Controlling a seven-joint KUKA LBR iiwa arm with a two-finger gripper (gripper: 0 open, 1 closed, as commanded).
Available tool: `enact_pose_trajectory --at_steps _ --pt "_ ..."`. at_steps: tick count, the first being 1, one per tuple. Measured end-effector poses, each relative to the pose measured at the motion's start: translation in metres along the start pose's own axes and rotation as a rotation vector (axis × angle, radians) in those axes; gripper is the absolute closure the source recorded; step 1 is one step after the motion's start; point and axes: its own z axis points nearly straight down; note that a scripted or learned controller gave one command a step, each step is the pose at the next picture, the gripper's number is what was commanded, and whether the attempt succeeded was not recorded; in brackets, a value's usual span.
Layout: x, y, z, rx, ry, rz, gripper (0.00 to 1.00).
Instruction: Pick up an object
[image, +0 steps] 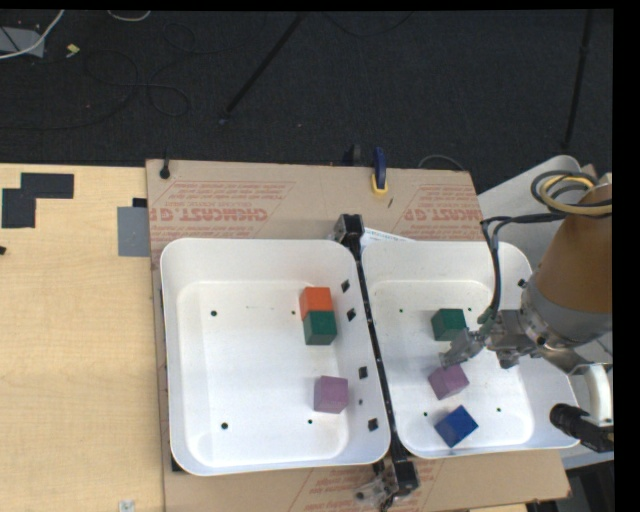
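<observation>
Tool (462, 348) hovers among three blocks; left bin (190, 350) has three

Two shallow white plastic bins (190, 300) are showing small black dots. An orange cube (316, 300), dark green cube (320, 327) and purple cube (330, 394) are contrasting with them; likewise a blue cube (456, 425).
</observation>
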Motion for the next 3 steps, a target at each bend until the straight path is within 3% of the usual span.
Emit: enact_pose_trajectory --at_steps 1,2,3 --pt "0.009 0.011 0.104 -0.007 -0.004 0.002 0.0" --pt "0.01 0.009 0.098 0.001 0.0 0.008 1.0" --pt "0.123 0.115 0.011 -0.017 0.001 -0.015 1.0"
